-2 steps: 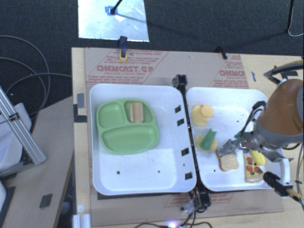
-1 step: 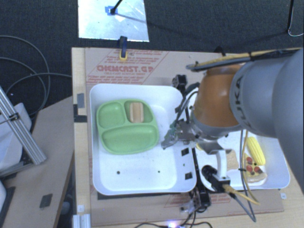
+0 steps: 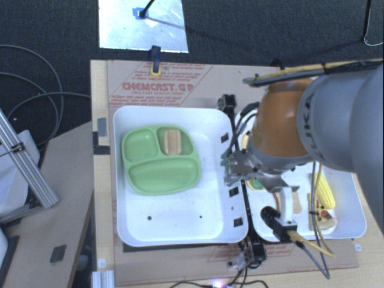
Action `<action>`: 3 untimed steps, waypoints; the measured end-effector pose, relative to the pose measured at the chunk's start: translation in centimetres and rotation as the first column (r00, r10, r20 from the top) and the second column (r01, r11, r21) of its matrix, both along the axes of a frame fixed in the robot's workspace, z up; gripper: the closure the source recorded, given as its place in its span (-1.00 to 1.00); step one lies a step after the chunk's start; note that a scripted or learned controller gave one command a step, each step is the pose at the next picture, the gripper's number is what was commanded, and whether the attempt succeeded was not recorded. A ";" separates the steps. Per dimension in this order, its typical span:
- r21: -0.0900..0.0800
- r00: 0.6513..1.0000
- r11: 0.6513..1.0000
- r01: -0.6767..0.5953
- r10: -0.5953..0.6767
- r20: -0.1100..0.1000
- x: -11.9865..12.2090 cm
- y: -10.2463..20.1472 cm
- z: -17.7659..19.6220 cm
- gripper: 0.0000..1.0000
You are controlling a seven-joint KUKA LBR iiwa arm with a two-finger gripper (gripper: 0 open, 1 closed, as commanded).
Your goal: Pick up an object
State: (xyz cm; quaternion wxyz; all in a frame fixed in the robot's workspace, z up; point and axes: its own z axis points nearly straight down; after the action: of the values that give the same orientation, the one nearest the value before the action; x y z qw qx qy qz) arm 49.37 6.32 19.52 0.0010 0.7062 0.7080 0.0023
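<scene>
Gripper (image 3: 264,182) hangs low over the right white plastic bin (image 3: 351,224), its own bulk hiding whatever it may hold. Just beside it lies a yellow corn-cob toy (image 3: 324,191). Risk: closing blind near the bin's inner wall could catch the rim and miss the toy.

Overhead slanted view (both bins (image 3: 174,233))

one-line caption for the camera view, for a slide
Grey arm over the right bin with corn; left bin holds a green tray.
</scene>
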 end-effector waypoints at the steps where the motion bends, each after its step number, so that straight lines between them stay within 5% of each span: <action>1: 0.002 1.000 1.000 -0.010 0.010 -0.006 2.8 9.3 -4.7 1.00; 2: 0.006 1.000 1.000 -0.007 0.007 0.016 7.4 13.7 13.8 1.00; 3: 0.003 1.000 1.000 0.004 -0.004 0.012 4.7 8.9 25.3 1.00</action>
State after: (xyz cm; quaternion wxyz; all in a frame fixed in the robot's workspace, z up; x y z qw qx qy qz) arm 54.10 15.27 44.82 0.0040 0.7076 0.7066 0.0075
